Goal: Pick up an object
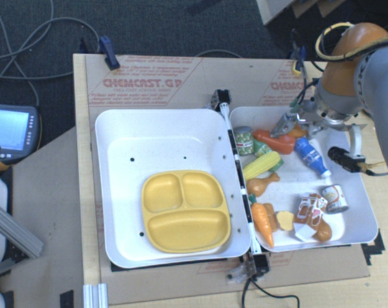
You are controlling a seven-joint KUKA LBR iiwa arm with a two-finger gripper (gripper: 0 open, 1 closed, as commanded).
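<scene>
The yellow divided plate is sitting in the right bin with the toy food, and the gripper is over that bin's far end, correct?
Not quite. The camera view shows the yellow divided plate alone in the left bin; the toy food lies in the right bin. The gripper is indeed over the right bin's far end.

plate (pixel 185 210) in left bin (pixel 117 172) (toys (pixel 271 165) right)

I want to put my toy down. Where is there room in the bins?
The left bin has bare floor above and left of the yellow divided plate. The right bin is crowded: corn, carrot, blue bottle, with the gripper above them.
</scene>
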